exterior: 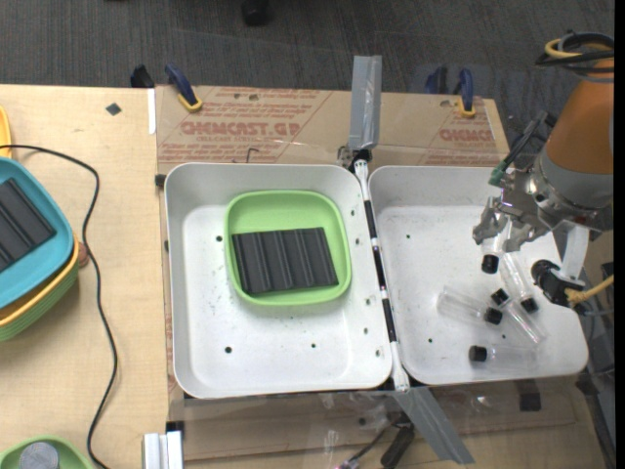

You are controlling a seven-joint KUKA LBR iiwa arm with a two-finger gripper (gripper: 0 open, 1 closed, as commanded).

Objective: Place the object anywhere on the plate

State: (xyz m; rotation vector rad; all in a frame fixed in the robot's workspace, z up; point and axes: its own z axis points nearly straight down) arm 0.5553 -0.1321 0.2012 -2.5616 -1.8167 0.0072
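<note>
— Where is the arm sitting for you?

— You're seeing the gripper hanging at the right of the frame, over the right bin. Its fingers are pointing down, but you can't tell whether they're apart or together.

— And the objects?

— The clear tubes with black caps are lying scattered on that bin's floor, lower right, just below the gripper. The green plate is sitting in the left bin at the frame's centre, carrying a dark ribbed slab.
</note>
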